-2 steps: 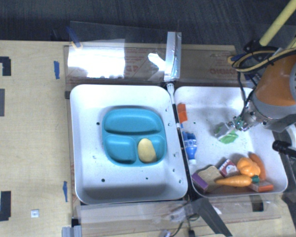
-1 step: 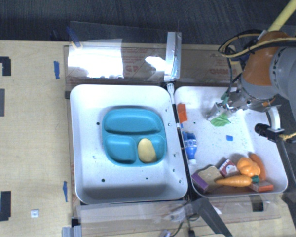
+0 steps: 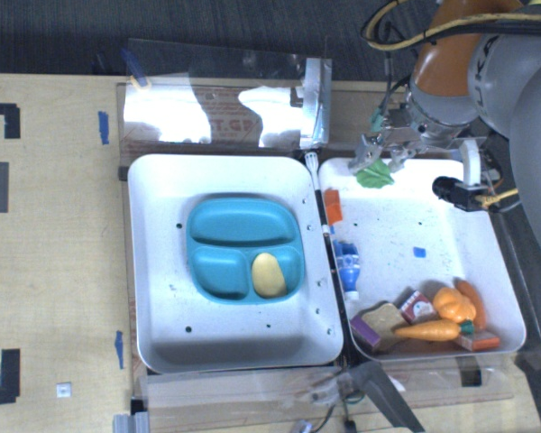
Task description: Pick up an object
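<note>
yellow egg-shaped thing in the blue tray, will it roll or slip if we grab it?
Likely yes. The smooth yellow egg-shaped object looks rounded all over, so the fingers may squeeze it out sideways. It sits in a lower compartment of the blue divided tray, whose walls should stop any roll. It probably looks light.

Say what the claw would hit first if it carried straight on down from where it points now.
Probably the green object just under the claw, near the far edge of the right bin. Height is hard to judge from this slanted view.
</note>
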Available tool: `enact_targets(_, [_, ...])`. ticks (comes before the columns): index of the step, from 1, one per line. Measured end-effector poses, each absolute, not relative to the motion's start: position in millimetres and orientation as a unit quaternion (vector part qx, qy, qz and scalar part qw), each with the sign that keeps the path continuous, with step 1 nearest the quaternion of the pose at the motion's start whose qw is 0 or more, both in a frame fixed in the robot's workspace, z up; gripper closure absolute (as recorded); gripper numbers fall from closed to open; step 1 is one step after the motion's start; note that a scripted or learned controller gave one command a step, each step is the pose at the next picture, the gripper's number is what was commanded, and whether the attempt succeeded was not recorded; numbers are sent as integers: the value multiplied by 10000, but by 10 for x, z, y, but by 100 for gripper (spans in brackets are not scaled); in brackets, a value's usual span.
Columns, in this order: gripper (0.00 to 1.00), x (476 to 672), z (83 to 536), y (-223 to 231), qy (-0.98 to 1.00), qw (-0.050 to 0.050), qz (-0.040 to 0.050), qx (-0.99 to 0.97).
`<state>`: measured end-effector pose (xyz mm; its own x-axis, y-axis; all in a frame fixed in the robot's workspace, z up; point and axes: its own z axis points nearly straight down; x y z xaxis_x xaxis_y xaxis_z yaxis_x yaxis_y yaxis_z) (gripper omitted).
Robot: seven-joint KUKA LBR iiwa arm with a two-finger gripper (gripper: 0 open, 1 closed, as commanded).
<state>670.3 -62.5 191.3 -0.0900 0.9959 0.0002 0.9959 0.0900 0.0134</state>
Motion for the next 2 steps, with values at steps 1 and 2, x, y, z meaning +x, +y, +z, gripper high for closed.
enact_targets(1, [100, 6608, 1847, -480, 6342, -7, -7, 7732])
enact_targets(2, [100, 6594, 1852, -155, 7457, -5, -1, 6663])
